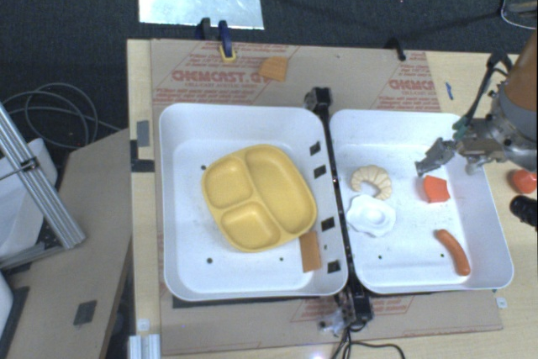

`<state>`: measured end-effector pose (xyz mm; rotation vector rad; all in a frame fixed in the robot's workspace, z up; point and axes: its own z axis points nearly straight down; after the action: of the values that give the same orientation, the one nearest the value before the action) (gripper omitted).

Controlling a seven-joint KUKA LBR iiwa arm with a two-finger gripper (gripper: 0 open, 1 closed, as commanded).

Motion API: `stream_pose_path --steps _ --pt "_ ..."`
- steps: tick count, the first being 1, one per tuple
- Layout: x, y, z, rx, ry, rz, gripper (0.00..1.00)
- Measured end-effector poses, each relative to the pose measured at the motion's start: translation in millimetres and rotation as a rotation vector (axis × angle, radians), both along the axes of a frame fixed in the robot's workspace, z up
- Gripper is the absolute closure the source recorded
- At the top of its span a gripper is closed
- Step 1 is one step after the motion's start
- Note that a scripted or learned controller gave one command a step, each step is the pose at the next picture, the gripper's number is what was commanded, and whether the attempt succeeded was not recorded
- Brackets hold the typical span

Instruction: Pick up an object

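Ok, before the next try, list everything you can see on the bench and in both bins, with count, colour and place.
Divided plate: 1, yellow, left bin.
Flat brown piece: 1, left bin, by the plate's lower right corner.
Croissant: 1, tan, right bin, near its left side.
White item: 1, right bin, just below the croissant.
Orange block: 1, right bin, middle right.
Sausage: 1, orange-red, right bin, lower right.
Tan piece: 1, on the cardboard above the left bin.
Gripper: 1, grey, just above the orange block.

text: "CHEMCAST" | red print | on cardboard sheet (244,71) under bins
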<state>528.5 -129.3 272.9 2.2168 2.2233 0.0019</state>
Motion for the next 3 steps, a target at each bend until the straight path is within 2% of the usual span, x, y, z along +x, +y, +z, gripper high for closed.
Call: stream_pose_path --steps 1,2,3 --pt "-36 -74 -183 0.001 0.01 -0.008 0.0" --pt "-32 -71 -165 -0.001 -0.001 -0.002 1.0" --pt "-34 69 -84 0.005 -0.007 0.014 1.0"
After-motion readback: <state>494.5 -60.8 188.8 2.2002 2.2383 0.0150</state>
